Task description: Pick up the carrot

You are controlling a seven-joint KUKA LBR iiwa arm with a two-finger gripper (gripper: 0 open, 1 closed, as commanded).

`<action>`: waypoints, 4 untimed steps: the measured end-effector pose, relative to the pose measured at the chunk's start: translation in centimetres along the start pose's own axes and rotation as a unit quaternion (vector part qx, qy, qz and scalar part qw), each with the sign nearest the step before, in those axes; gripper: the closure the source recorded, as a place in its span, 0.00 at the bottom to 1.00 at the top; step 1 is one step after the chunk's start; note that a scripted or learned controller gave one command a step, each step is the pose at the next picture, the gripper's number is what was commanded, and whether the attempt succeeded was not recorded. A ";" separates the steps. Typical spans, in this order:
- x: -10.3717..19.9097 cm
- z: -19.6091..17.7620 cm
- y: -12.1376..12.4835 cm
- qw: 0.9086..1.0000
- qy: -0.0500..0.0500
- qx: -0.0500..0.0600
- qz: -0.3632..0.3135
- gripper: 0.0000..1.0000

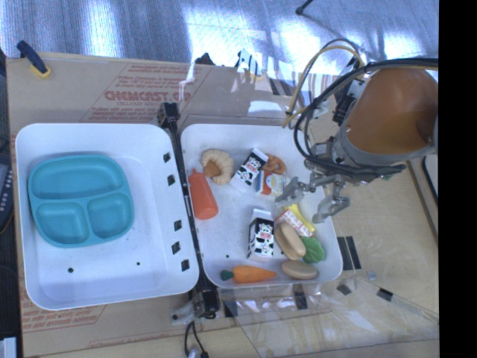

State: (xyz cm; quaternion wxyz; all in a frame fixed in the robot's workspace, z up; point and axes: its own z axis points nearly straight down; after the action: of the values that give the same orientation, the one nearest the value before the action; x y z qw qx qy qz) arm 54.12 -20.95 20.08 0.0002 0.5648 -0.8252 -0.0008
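Two shallow white bins sit side by side on the bench, which is covered with brown cardboard. The left bin holds a turquoise divided plate lying flat toward its left side. The right bin carries a scatter of toy food. The carrot lies on its side along the near wall of that bin, its green top pointing left and its orange tip pointing right, apart from everything but close to a tan potato-shaped piece at its right end. Above it stands a small cow-print milk carton, with a hot dog bun, a yellow piece and a green pepper crowded just beside it. A croissant, a second cow-print carton and an orange bottle lie toward the far and left parts of the bin. The arm reaches in from the right, and its gripper hangs over the bin's right edge, well away from the carrot; the jaws stand spread apart with nothing between them.
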 end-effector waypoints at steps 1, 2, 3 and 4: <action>-8.1 10.9 9.5 1.000 -0.005 0.006 0.009 0.00; -7.9 10.6 9.2 0.993 -0.003 0.011 0.115 0.00; -8.1 10.4 9.0 0.971 -0.005 0.013 0.239 0.00; -7.6 2.1 4.2 0.978 -0.002 0.005 0.206 0.00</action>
State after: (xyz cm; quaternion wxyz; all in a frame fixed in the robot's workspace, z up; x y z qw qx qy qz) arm 52.99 -12.34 17.99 -0.0037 0.3824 -0.9240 0.0023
